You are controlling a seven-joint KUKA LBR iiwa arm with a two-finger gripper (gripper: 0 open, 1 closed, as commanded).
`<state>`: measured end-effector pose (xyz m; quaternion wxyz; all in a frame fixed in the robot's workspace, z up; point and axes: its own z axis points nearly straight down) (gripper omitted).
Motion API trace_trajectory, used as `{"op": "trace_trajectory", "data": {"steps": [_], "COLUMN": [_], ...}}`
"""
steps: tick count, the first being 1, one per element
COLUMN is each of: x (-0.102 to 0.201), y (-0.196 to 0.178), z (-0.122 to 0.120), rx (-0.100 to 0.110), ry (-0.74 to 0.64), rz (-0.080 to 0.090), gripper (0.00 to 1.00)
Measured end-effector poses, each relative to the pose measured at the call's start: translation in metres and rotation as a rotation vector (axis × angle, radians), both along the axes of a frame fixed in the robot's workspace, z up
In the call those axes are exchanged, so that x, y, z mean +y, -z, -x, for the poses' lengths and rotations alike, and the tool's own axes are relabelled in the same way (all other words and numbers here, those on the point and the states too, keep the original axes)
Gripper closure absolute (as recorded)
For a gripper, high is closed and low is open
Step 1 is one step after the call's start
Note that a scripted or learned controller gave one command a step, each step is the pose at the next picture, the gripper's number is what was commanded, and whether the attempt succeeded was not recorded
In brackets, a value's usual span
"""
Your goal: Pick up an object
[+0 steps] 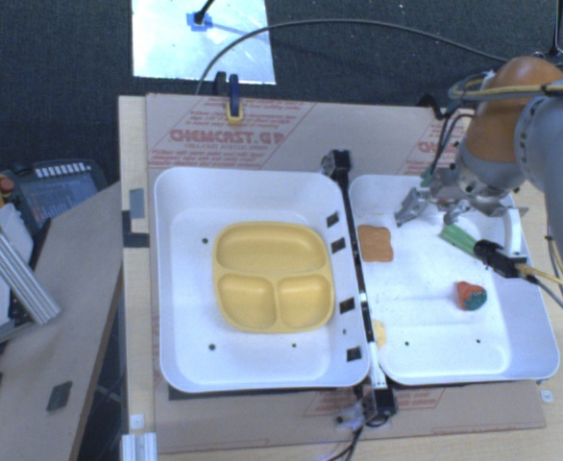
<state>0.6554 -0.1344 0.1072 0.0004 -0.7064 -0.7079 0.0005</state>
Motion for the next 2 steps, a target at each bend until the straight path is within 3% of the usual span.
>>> {"op": "trace_trajectory", "data": {"steps": [1,2], "x": [0.001,0.000], "y": [0.023,0.010], "z": [-0.001,-0.002], "rx": [-0.002,-0.007], "ry": [-0.002,-0.003], "rz": [0.000,0.001], "gripper": [0.00,1.00]}}
